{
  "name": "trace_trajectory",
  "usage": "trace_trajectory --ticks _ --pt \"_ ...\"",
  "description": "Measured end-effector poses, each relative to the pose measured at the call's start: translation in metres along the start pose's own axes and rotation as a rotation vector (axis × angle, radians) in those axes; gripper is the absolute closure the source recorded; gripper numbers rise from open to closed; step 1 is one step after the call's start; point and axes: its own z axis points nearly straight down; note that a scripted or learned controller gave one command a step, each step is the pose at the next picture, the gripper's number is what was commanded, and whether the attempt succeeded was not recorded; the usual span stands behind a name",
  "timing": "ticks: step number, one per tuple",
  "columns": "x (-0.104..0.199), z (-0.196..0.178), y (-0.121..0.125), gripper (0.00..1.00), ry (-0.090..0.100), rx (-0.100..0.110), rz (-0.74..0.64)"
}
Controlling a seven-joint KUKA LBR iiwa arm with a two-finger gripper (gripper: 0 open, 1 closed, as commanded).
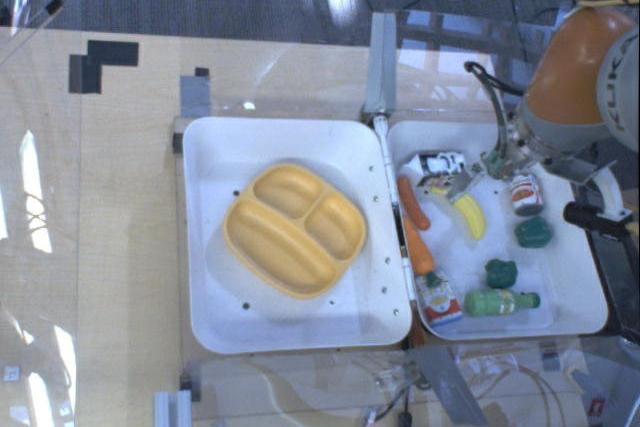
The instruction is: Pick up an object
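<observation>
From the camera view above the bench, the right bin (590, 300) holds a scatter of toy food, and the gripper (462, 185) reaches into its upper part, just above the toy banana (471, 216) and beside a small black-and-white packet (440, 163). I cannot tell whether its fingers are spread or pressed together, and nothing shows between them, so I would not call anything held. The banana is the nearest candidate: it looks like light, hollow, smooth plastic (likely to skid out of a hard pinch), so a grasp across its narrow middle, square to its length, seems best. Close by lie a red chili (413, 203) and a carrot (419, 250) along the bin's left wall, a small can (527, 194), a dark green vegetable (533, 233), a broccoli-like piece (500, 272), a green bottle (498, 302) lying on its side and a small carton (441, 300). The left bin (205, 245) carries a yellow divided plate (295, 230), well apart from the arm.
</observation>
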Motion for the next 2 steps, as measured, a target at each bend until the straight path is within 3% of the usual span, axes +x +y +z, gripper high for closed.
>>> trace_trajectory --ticks 1,2 --pt "0.0152 0.0658 -0.0442 0.0 -0.003 -0.006 -0.121" --pt "0.016 0.0561 -0.0416 1.0 -0.003 -0.009 -0.122"
